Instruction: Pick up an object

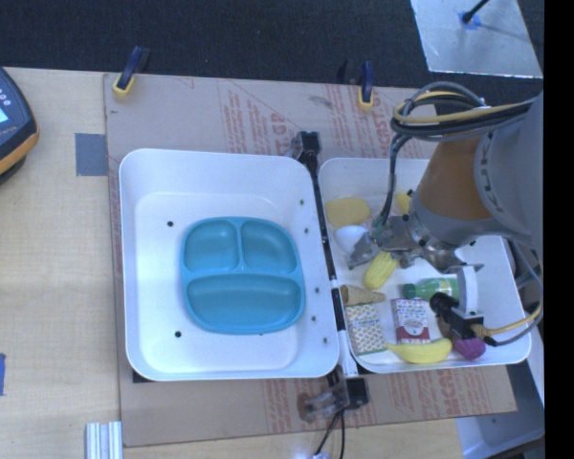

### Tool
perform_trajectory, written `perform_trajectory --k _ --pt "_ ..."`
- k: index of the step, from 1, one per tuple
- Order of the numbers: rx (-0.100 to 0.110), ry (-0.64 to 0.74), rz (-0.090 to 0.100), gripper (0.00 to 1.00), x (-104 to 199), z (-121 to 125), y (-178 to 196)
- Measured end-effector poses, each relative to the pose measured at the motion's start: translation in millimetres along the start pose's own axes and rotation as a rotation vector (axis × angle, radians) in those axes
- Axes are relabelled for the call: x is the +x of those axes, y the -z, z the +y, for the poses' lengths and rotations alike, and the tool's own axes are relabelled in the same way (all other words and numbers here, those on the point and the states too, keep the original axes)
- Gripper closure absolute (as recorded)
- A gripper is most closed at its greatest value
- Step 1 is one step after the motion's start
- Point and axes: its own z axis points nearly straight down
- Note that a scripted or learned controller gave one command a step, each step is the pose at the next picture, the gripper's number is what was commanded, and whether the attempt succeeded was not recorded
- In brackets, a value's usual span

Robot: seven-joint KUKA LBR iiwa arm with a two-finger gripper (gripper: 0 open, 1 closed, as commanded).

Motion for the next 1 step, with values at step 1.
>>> perform_trajectory --k 1 --pt "0.003 0.002 0.000 1.00 -1.1 -0.8 10.3"
